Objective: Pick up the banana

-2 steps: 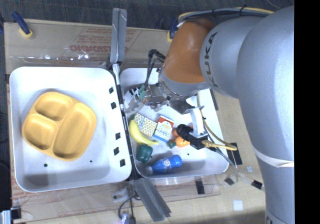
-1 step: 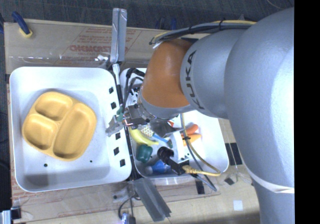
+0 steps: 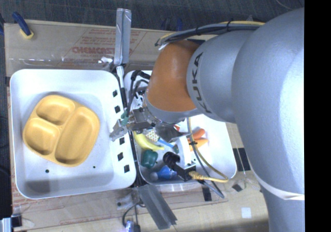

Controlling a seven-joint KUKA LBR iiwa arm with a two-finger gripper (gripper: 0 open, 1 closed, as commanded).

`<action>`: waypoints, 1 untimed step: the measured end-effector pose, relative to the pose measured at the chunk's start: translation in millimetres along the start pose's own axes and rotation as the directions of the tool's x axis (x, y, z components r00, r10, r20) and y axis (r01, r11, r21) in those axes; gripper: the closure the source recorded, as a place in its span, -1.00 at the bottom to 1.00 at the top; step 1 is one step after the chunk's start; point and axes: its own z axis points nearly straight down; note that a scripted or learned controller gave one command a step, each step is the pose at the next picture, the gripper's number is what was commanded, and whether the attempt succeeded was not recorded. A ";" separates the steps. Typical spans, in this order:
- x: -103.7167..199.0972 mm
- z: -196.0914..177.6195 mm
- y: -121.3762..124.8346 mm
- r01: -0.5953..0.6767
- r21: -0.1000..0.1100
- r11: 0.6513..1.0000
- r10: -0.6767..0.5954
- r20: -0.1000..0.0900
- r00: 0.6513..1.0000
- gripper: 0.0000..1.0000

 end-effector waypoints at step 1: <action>-32.6 0.5 -11.2 0.030 0.002 1.000 -0.030 -0.001 1.000 -1.00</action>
